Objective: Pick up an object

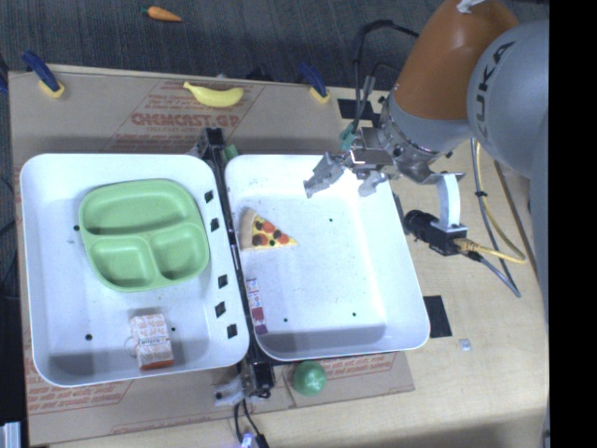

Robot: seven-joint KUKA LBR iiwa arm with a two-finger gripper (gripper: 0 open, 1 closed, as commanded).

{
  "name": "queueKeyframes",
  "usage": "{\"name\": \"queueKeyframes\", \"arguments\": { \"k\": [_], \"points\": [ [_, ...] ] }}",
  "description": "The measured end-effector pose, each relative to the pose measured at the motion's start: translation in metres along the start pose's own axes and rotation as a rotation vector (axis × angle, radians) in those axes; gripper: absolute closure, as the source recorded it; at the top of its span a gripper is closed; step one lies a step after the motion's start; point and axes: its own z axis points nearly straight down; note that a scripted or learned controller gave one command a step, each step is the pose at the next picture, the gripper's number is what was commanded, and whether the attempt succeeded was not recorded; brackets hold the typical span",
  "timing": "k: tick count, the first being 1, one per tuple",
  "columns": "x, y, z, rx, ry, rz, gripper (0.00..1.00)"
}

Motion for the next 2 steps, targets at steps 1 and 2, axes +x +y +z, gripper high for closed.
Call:
{"name": "queueKeyframes", "arguments": {
  "k": [1, 2],
  "points": [
    [-0.008, -0.020, 0.117, 0.003, 0.000, 0.000, 0.00],
    [-0.062, 0.019, 0.048, -0.004, -0.002, 0.003, 0.00]
  ]
}}
